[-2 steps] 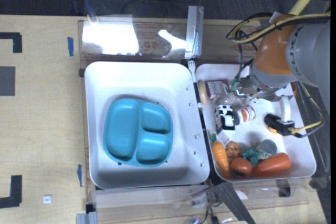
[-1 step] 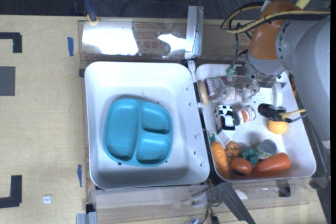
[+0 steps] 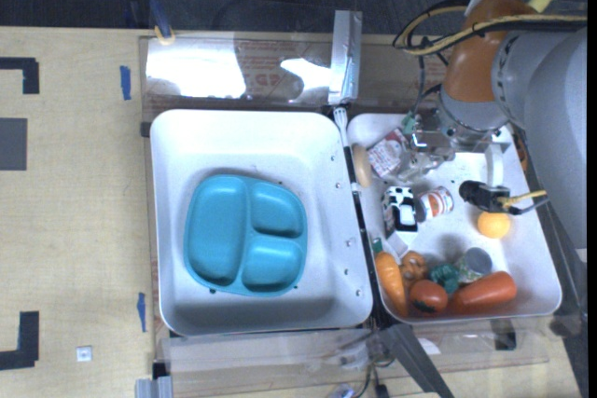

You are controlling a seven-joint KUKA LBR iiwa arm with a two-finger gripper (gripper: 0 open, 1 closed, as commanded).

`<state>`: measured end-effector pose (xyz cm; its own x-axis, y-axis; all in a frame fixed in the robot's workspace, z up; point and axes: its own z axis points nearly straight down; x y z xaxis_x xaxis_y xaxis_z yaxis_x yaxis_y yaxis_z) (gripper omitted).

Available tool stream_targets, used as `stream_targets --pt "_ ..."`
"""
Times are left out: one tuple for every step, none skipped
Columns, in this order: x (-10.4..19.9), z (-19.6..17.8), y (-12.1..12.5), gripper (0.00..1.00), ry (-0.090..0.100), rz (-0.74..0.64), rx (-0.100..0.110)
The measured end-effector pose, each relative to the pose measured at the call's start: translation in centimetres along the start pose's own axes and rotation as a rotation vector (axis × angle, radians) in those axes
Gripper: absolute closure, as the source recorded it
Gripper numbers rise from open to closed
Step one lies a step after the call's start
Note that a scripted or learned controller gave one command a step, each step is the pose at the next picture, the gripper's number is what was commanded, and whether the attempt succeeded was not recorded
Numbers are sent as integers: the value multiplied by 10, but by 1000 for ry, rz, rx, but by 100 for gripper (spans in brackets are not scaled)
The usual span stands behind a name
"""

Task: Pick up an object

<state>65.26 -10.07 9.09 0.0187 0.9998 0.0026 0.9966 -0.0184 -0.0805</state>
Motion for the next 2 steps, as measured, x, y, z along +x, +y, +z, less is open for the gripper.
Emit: stream_targets --pt "10 -90 -63 100 -10 -192 -82" --pt "-94 -169 -20 100 -24 -395 -85"
